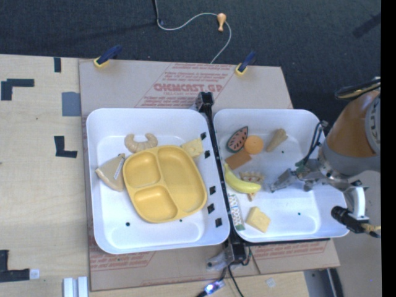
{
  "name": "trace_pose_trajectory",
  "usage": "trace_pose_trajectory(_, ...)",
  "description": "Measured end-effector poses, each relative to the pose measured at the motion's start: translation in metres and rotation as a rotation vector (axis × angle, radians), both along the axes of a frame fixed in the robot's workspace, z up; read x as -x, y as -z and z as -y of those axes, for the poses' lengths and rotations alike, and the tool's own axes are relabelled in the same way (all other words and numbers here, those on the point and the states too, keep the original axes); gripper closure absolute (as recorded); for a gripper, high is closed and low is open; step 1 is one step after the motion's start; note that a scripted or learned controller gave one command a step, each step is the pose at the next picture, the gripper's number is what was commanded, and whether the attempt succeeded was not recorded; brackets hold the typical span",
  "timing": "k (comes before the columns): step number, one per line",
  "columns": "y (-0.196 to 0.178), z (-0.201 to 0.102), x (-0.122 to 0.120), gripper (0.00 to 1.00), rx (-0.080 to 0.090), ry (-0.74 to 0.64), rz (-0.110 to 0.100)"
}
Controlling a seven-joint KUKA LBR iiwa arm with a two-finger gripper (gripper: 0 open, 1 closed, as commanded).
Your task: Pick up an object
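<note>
Right now your end effector (279,182) sits low in the right bin (309,224), just beside the banana (240,182); whether it is clenched or released, you cannot tell. Nearby lie an orange ball (253,144) and a cheese wedge (258,219). Left bin (99,166) carries a yellow tray (164,183).

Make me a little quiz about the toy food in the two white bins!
1. True or false: the yellow divided tray lies in the left bin.
2. Which food is nearest the gripper? A banana, B cheese wedge, C orange ball.
3. Fill in: the watermelon slice lies in the ___ bin.

Key: 1 true; 2 A; 3 right.
</note>
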State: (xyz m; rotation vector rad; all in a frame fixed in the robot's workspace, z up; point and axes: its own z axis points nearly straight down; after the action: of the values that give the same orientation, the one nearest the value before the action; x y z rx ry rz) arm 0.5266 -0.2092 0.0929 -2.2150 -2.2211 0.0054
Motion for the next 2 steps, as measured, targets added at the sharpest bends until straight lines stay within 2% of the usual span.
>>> trace_pose_trajectory(1, 0.008, 0.000, 0.000, 0.00, 0.003, 0.001, 0.004)
trace_pose_trajectory(2, -0.003, -0.001, -0.001, 1.00, 0.003, 0.001, 0.007)
